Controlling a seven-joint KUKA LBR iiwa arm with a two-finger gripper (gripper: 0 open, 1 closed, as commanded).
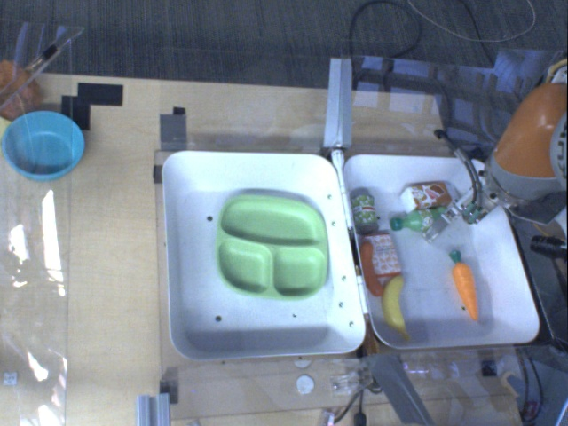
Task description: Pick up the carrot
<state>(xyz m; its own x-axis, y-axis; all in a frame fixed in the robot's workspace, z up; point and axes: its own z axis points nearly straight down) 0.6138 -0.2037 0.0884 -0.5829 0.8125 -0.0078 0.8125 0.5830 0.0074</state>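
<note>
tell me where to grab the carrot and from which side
Grip the carrot across its thicker upper half, just below the green top, coming straight down from above. It lies flat in the right bin, its length running top to bottom of the view, with bare floor on both sides, so fingers likely fit closing left to right. The gripper sits above it near the bottle.

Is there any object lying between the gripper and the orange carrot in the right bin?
Nothing visible does. The gripper hangs above the right white bin's far side; the orange carrot lies nearer, bare floor between.
</note>
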